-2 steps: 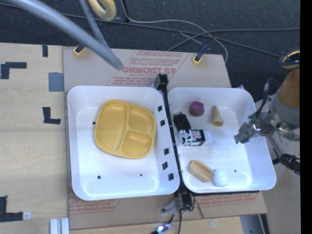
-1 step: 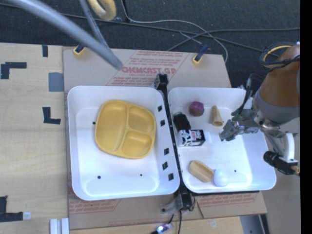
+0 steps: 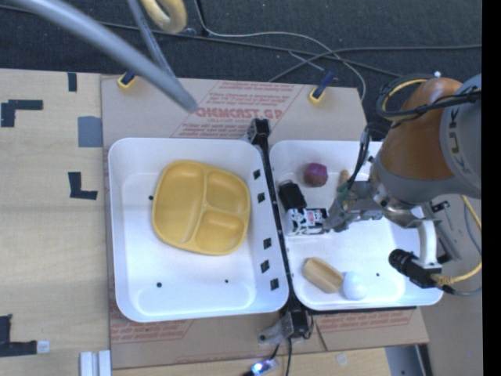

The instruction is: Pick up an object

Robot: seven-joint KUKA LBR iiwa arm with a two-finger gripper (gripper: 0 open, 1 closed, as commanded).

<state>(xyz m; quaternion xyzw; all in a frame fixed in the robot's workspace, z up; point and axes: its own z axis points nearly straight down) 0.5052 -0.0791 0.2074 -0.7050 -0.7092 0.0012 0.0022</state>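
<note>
The right bin [image 3: 368, 284] holds a small purple ball [image 3: 315, 174], a black-and-white box [image 3: 299, 207] against the divider, a tan bread-like roll [image 3: 322, 274] and a white ball [image 3: 354, 286]. My gripper [image 3: 338, 219] hangs low in this bin, right beside the box's printed right end. The wrist and arm hide its fingers from above. A yellow divided plate [image 3: 201, 207] lies in the left bin [image 3: 129, 233].
A black clip divider [image 3: 270, 225] separates the two bins. The grey arm with its orange band [image 3: 427, 143] covers the right bin's far right part. Cables run across the dark floor behind the bench.
</note>
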